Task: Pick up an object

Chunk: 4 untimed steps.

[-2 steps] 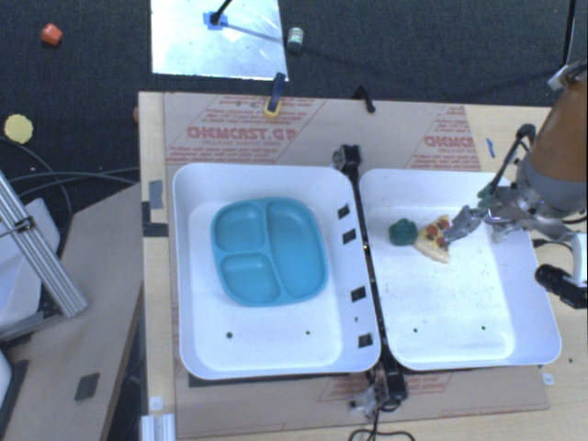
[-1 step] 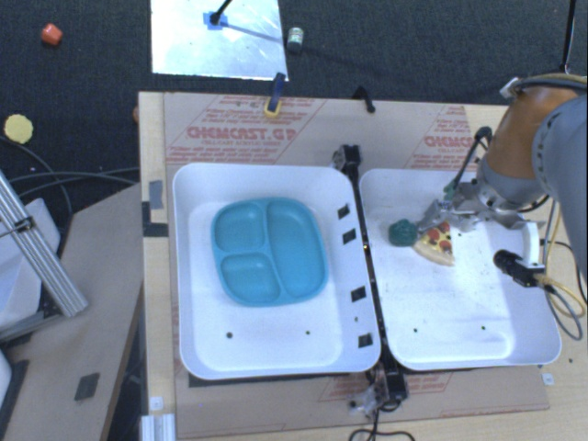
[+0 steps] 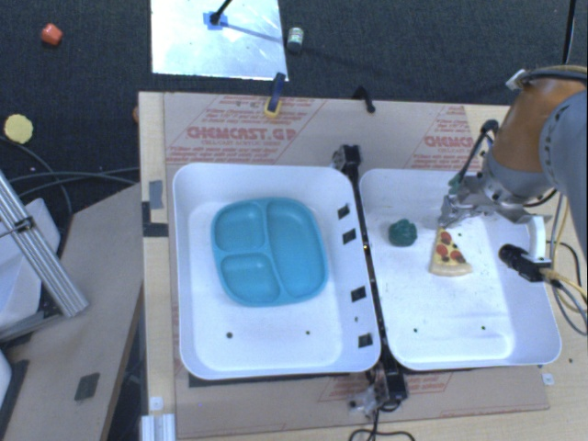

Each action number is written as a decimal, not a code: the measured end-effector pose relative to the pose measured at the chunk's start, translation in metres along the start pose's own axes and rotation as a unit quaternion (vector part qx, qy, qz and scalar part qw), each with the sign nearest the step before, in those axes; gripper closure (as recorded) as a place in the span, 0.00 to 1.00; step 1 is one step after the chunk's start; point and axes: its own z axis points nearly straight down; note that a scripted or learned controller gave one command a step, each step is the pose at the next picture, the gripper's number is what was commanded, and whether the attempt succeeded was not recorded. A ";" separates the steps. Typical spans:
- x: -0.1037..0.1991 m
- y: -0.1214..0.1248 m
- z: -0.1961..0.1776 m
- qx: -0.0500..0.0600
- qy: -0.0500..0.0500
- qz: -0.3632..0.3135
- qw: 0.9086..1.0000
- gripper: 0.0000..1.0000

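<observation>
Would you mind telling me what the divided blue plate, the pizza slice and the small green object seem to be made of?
The divided blue plate looks like moulded plastic with a smooth, slightly glossy finish and soft raised dividers. The pizza slice appears to be a toy, probably plastic or rubber, with flat painted-looking toppings. The small green object seems matte and rounded, perhaps rubber or plastic; it is too small to tell.

Blue divided tray (image 3: 269,250) sitting in left bin (image 3: 197,338); red ball (image 3: 50,34) & yellow ball (image 3: 17,129) lying far left on floor.
</observation>
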 end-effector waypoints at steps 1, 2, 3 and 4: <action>0.040 -0.069 0.003 -0.010 -0.003 0.003 1.000 1.00; 0.124 -0.049 -0.095 -0.002 0.002 -0.003 1.000 1.00; 0.193 -0.087 -0.131 0.003 0.003 -0.002 1.000 1.00; 0.316 -0.096 -0.148 0.002 0.002 -0.004 1.000 1.00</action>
